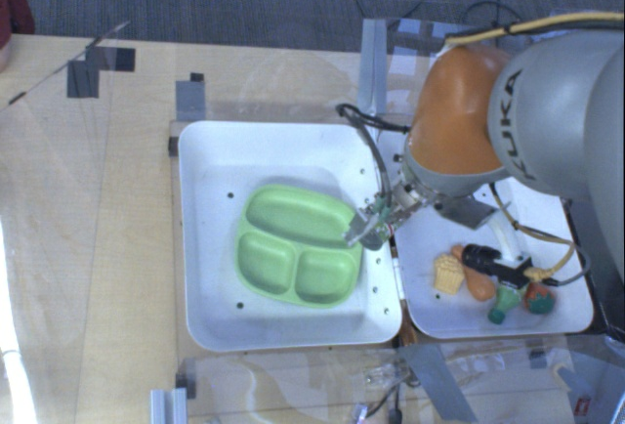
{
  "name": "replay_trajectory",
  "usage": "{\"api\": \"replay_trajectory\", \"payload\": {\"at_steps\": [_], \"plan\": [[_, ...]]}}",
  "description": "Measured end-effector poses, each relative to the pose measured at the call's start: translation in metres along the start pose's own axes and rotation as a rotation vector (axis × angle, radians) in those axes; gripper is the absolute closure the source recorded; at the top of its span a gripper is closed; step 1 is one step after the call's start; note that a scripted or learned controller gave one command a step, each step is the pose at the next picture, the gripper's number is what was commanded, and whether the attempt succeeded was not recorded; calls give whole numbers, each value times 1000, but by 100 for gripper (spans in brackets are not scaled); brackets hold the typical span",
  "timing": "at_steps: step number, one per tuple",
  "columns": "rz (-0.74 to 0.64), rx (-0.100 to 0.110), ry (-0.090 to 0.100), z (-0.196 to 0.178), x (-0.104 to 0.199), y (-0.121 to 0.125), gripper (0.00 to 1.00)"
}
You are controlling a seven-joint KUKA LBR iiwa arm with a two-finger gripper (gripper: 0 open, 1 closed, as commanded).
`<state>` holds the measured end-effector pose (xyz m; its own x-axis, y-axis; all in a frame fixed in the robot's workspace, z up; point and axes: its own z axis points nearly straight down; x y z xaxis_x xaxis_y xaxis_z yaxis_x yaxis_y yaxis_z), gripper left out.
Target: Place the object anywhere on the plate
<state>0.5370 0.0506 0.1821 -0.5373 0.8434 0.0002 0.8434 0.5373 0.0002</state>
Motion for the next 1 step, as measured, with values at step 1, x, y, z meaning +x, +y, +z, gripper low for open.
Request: {"api": "replay_trajectory", "payload": {"at_steps": [1], "plan": [[1, 0, 0, 0, 0, 0, 0]]}}
